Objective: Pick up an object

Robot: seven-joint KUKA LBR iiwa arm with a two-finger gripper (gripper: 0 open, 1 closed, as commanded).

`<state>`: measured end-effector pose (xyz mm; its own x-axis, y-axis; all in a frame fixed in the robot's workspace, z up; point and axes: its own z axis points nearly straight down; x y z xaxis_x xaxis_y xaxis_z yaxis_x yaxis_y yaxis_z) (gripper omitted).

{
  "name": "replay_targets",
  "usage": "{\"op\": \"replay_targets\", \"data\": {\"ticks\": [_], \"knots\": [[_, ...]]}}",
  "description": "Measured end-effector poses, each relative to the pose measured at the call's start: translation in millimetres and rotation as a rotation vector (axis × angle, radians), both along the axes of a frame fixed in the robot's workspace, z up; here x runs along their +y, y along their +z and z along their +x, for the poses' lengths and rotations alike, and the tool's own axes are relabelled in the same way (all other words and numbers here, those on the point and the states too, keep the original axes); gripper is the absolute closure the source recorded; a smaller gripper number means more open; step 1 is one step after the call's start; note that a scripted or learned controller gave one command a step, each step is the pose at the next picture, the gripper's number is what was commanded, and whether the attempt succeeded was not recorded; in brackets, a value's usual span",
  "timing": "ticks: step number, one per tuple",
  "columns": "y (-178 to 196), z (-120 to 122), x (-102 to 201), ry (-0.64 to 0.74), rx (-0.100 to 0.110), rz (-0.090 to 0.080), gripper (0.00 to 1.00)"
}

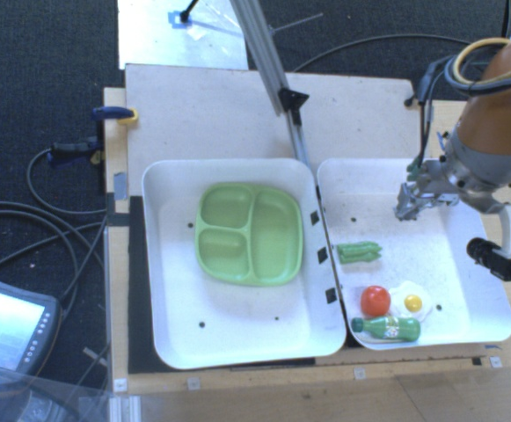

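Observation:
The right bin [361, 183] holds a green pea pod [359, 252], a red tomato [375, 301], a fried egg [411, 301] and a green bottle [390, 328] lying on its side at the front edge. My gripper [406, 207] hangs over the back right part of this bin, above and to the right of the pea pod, apart from every object. Nothing shows between its fingers.
The left bin [171, 323] carries a light green divided plate [249, 233]. A slanted metal pole [268, 55] crosses above the bench toward the seam between the bins. Cables and a teach pendant [9, 323] lie on the floor at left.

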<state>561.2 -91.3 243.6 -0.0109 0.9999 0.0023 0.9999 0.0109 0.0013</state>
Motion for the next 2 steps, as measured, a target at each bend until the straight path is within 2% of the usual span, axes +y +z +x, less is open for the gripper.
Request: {"op": "replay_targets", "data": {"ticks": [1,2], "knots": [[6.4,1.7,61.3,0.002,-0.001,0.001,1.00],[-4.1,-2.6,121.5,0.001,0.001,0.000,1.00]]}}
